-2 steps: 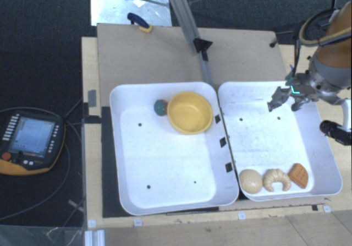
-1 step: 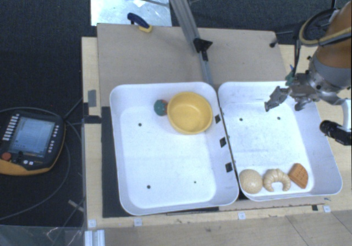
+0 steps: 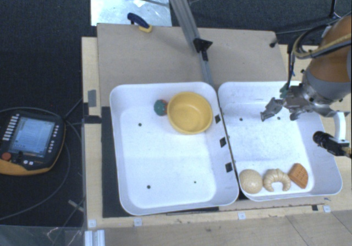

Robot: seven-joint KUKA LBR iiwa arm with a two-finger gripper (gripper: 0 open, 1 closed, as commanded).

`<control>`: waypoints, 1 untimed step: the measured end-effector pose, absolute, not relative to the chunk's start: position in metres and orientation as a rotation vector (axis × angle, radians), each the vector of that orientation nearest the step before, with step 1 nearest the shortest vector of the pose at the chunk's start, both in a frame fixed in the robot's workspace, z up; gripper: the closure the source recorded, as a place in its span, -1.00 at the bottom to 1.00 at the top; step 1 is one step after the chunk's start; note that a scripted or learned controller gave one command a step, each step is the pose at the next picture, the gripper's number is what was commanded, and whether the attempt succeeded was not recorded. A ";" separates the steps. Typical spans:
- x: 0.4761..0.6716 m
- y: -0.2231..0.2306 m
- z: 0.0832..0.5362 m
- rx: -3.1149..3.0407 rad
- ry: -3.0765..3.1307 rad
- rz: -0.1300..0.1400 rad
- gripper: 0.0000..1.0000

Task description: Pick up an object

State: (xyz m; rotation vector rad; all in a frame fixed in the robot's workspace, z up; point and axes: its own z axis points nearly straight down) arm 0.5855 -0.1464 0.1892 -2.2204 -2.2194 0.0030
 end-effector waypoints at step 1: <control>0.585 -0.148 0.127 -2.219 -2.219 0.004 -1.00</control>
